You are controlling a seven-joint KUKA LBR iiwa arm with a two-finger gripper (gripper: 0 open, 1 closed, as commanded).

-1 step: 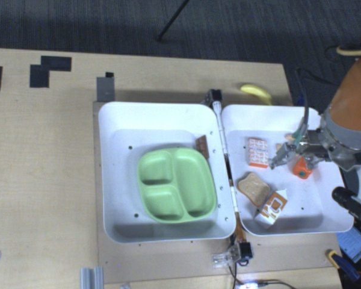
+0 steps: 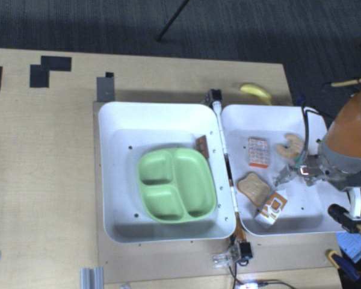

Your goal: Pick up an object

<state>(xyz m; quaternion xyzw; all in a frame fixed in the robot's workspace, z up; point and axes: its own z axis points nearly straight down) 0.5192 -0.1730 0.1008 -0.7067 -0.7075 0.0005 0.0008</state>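
Robot gripper [image 2: 293,174] poised low in the right white plastic bin [image 2: 313,221], grasping nothing.

Its two thin metal fingers look spread, with only bin floor between them. Just left of the gripper lies a brown slice of toy bread [image 2: 254,188]; below-left, an orange-and-white small carton [image 2: 271,208]; above it, a tan curved toy piece [image 2: 290,144]; up-left, a flat orange-checked packet [image 2: 258,152]. Farther left, the neighbouring white bin [image 2: 117,161] holds a green divided plastic plate [image 2: 176,184]. Judged from this, no object is lifted yet; closing and raising remain.
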